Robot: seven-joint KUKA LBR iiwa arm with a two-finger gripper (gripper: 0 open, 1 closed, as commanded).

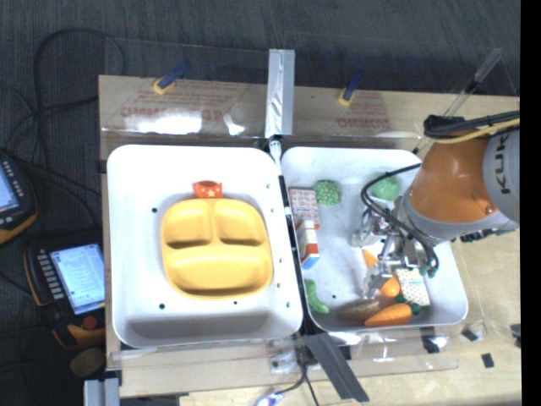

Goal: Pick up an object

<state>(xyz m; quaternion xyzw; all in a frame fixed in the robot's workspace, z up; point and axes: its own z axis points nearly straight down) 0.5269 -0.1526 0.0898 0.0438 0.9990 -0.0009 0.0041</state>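
Letters "KU" showing on arm [505, 172] at right edge, rest cut off. Print on carton [304, 218] and screen [78, 276] reading too small.

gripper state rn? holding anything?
gripper: cannot be told. It is down in the right bin, just above the carrot and the other toys in the near corner; no grasp is visible.

Orange carrot [389, 315] lying flat near right bin's front edge, brown item [360, 311] touching its left
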